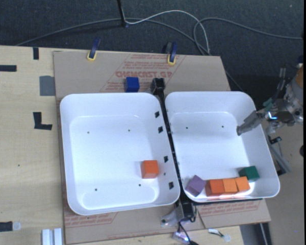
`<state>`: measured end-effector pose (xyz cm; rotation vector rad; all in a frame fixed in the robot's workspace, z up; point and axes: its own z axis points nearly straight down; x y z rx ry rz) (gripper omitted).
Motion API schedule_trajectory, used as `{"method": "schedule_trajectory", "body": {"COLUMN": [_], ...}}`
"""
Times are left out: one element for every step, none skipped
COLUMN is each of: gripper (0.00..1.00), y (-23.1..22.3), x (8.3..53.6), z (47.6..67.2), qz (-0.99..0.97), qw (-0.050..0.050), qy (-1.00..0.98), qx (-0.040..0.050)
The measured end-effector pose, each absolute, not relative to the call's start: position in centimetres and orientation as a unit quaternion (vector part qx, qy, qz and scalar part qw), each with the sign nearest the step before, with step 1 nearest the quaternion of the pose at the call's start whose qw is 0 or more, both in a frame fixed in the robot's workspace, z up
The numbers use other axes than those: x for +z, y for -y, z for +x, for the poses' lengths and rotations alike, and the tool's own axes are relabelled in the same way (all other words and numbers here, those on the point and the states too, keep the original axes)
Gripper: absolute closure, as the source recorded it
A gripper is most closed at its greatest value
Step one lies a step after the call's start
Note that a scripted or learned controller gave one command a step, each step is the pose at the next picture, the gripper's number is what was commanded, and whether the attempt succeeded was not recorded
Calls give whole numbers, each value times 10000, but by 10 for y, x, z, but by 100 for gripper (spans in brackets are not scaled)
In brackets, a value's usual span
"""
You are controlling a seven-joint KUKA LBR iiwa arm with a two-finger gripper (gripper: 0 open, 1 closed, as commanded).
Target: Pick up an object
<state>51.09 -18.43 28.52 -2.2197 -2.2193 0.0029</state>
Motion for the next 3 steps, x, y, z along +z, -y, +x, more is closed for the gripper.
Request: {"method": "schedule_trajectory", "body": {"gripper": [0,0,0], "y": [184,185,183], "x": [287,243,193], "z": [511,517,525], "qz": [-7070,-7068,-7068], "qw": [1,18,21], "qy": [7072,7074,7074], "qx": [1,12,13]}}
